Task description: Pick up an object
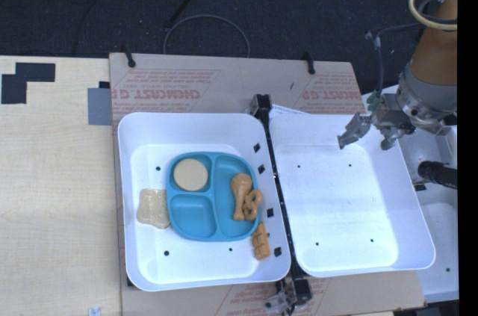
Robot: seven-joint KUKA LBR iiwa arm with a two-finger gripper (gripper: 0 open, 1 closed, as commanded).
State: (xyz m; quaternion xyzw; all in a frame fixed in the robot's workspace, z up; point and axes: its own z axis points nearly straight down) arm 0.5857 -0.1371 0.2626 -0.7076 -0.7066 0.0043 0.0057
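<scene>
Currently my tool (370, 132) is hovering spread and empty over the right bin (351, 262), well apart from the blue tray (196, 221), likely before approaching.

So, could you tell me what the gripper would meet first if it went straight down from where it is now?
Probably the bare floor of the right bin near its far right corner. The gripper points downward there, with nothing seen beneath it, though its height is hard to judge from this view.

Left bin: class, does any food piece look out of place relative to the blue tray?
Yes. In the left bin, two pieces lie off the blue divided tray: a pale bread-like piece against its left edge and a small brown piece by its lower right corner.
</scene>
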